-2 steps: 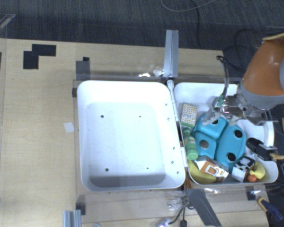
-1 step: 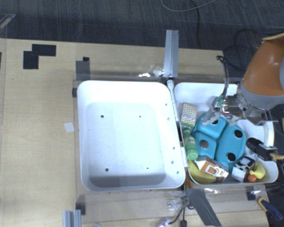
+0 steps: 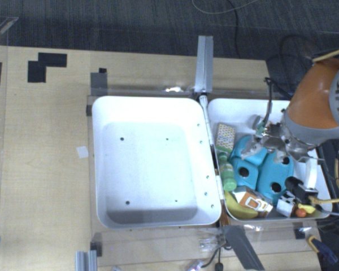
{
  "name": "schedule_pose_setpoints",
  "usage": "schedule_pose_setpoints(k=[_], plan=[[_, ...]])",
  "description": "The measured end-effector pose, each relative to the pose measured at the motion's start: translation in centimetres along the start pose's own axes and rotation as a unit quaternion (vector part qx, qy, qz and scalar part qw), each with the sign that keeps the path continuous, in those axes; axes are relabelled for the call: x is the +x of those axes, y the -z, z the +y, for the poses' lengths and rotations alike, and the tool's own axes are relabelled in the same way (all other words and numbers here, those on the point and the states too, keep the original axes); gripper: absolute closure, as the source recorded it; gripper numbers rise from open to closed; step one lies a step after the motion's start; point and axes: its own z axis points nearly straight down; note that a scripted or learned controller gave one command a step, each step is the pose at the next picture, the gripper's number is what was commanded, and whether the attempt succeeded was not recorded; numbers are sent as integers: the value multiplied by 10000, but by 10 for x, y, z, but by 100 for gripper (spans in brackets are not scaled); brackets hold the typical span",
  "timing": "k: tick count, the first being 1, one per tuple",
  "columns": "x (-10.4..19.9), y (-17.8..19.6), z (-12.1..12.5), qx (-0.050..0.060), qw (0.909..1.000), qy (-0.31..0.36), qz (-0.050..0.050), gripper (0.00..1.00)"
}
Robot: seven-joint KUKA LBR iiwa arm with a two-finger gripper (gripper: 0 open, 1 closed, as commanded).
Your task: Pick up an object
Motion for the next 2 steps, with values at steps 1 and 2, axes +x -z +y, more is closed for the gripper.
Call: schedule_pose_setpoints(k=[1, 2], plan=[[15, 21, 20, 6, 9996, -289, -4, 0], [-5, 20, 18, 3, 9885, -1510, -5, 0]])
